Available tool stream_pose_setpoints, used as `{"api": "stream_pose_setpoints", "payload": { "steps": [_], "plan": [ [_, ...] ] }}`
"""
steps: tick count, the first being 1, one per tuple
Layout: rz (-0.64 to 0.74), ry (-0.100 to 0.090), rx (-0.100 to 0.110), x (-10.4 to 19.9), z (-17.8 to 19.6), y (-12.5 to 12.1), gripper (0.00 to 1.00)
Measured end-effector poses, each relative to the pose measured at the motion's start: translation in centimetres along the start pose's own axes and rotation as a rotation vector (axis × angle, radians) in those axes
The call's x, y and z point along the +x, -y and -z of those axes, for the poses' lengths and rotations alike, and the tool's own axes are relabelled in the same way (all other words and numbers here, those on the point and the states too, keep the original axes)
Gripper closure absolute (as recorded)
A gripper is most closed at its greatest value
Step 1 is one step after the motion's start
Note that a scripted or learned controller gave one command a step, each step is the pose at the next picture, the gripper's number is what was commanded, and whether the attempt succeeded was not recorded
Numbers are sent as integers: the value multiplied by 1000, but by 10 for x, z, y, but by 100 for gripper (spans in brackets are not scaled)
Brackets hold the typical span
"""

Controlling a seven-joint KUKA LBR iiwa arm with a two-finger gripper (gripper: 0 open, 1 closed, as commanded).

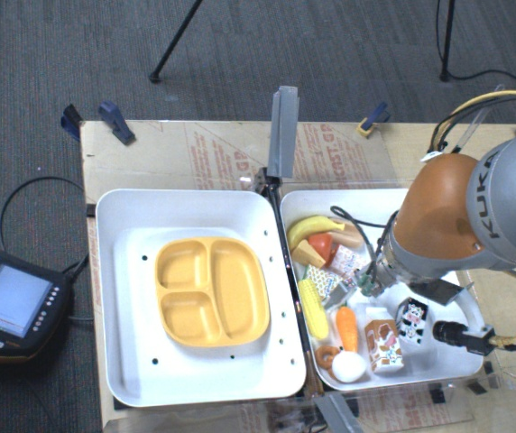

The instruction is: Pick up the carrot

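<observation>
Jaw state cannot be told: the gripper [359, 285] is seen only as a dark tip under the grey wrist, right of centre in the frame, with clutter behind it.

Camera view. The arm's orange band [438, 210] is seen at the right of the frame, over the right bin [461, 354]. The tip is hung over the wrapped packets just above the carrot [347, 328]; nothing is seen caught in it. It is judged to be lined up for a descent, the carrot lying just below it in the frame.

The carrot is found in the lower middle of the right bin: a short orange taper, smooth and matte, laid lengthwise. It is flanked by a corn cob [313, 308], yellow and knobbly, at its left, and a small printed carton [383, 345] at its right. A white egg [349, 366] is noted below it. A banana [310, 229], curved and glossy, is set at the upper part of the pile. Tight packing is judged to leave little room beside the carrot.

In the left bin [123, 332], a yellow divided tray [211, 291] is seen, three compartments, hard plastic, rounded corners.
</observation>
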State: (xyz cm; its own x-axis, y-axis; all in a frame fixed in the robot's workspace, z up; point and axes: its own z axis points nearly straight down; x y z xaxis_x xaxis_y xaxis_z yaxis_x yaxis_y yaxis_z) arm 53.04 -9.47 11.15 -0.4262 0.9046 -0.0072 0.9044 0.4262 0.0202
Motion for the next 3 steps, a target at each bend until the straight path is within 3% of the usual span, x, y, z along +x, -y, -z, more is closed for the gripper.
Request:
{"api": "stream_pose_setpoints", "payload": {
  "steps": [1, 2, 3],
  "plan": [
    [162, 7, 15, 16, -19, 43, 0],
    [158, -6, 18, 20, -13, 44, 100],
    [-8, -6, 16, 39, 77, -31, 100]
  ]
}}
